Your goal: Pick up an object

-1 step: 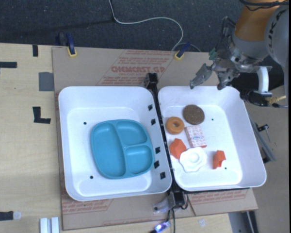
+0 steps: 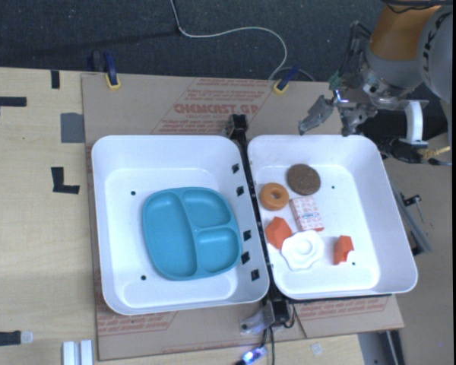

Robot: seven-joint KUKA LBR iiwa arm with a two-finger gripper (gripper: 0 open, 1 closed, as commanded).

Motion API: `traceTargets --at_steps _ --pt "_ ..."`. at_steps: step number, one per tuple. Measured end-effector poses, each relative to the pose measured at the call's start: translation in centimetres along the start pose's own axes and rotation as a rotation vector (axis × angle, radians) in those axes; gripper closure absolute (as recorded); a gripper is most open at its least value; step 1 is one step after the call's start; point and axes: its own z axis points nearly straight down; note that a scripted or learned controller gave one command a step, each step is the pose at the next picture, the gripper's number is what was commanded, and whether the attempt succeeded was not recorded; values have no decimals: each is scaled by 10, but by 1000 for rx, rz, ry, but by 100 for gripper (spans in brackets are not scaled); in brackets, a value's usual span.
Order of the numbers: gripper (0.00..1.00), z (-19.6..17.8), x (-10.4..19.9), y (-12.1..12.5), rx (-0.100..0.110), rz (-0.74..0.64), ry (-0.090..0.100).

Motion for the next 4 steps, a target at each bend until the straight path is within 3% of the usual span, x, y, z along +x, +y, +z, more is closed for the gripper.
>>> traceTargets --at_steps 3,4 --pt "0 171 9 5 6 0 -1" --pt "100 156 10 6 0 -2 -1"
